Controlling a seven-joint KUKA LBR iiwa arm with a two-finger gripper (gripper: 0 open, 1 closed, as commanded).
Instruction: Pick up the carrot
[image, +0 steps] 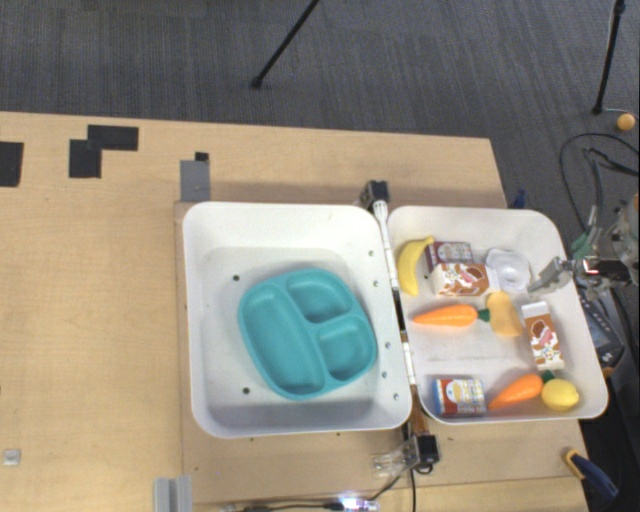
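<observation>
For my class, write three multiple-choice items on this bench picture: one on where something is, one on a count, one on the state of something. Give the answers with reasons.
1. Where does the teal divided plate lie?
A. In the left bin
B. In the right bin
C. On the bare bench

2. How many carrots lie in the right bin?
A. One
B. Two
C. Three

3. How does the gripper stand to the carrots?
A. It grips one
B. It presses on one
C. It is apart from both, at the bin's right edge

Answers:
1 A: the teal divided plate sits in the left bin.
2 B: one carrot lies mid-bin and a second carrot near the lemon, both in the right bin.
3 C: the gripper is at the rim, touching neither.
</observation>
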